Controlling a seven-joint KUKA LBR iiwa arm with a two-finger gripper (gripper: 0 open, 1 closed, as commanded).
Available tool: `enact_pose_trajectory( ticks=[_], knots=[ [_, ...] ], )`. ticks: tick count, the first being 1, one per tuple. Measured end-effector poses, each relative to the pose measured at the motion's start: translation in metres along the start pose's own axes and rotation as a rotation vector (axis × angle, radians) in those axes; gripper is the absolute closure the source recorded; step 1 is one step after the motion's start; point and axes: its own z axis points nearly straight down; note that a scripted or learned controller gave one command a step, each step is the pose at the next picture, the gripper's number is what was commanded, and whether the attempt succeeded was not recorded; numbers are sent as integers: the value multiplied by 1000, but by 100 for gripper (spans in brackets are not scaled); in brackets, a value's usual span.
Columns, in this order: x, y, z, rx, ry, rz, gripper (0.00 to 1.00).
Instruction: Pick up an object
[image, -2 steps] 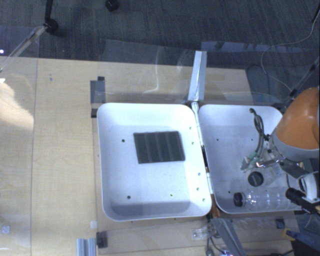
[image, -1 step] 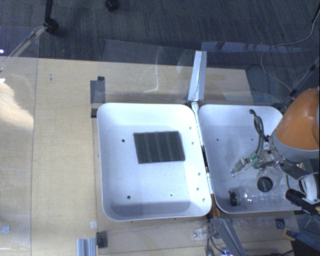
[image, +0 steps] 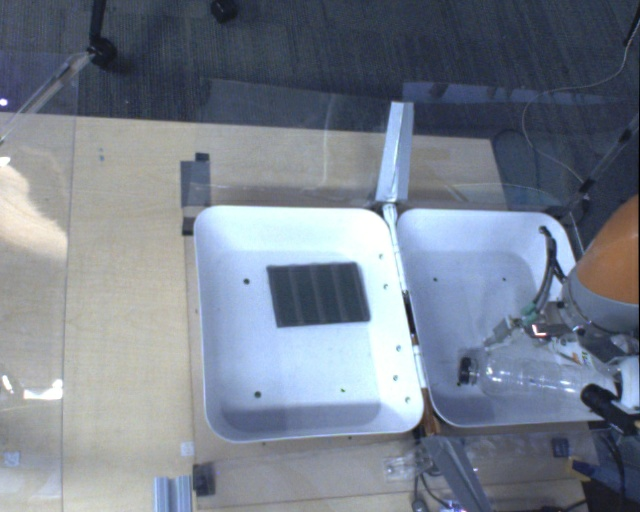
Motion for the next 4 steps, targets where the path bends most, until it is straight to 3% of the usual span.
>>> enact_pose_trajectory(
  ticks=[1,2,3,4],
  knots=[
    [68,4,37,-7,-15,-100,0],
    [67,8,24,-18,-20,-101,100],
    [56,81,-42,5,-13,-395,100],
    [56,81,-42,5,-13,-395,0]
  ],
)
